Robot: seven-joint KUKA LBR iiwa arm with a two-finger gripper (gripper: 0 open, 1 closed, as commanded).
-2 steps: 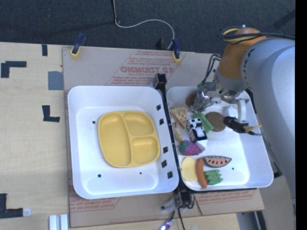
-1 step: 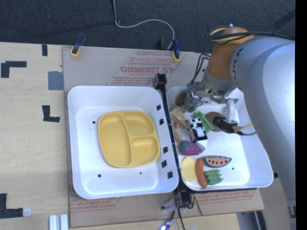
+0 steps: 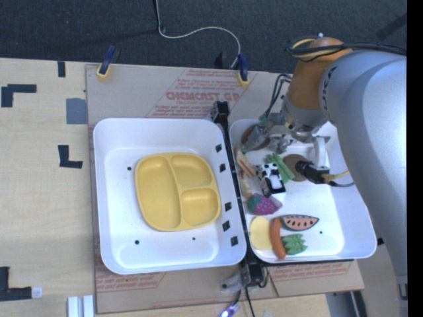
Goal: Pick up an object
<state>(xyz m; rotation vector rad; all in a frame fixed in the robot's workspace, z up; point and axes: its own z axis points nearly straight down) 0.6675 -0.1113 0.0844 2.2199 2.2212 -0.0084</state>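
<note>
Shallow white plastic bins [image 3: 106, 177] smooth, slightly glossy; yellow divided plastic tray [image 3: 177, 191] matt; brown cardboard sheet [image 3: 192, 94] dull; wooden bench [image 3: 39, 190] matt.

A pale wood-grain worktop [image 3: 39, 197] fills the left of the camera view, marked with short strips of black tape [image 3: 66, 158] and a grey square patch [image 3: 76, 109]. On it lies a brown cardboard sheet [image 3: 178, 98] with red printing, held at its far edge by yellow [image 3: 106, 63] and blue [image 3: 240, 67] clamps. Beyond the worktop is dark carpeted floor [image 3: 79, 18], crossed by a thin white cable [image 3: 198, 32]. The light is even and soft.
</note>
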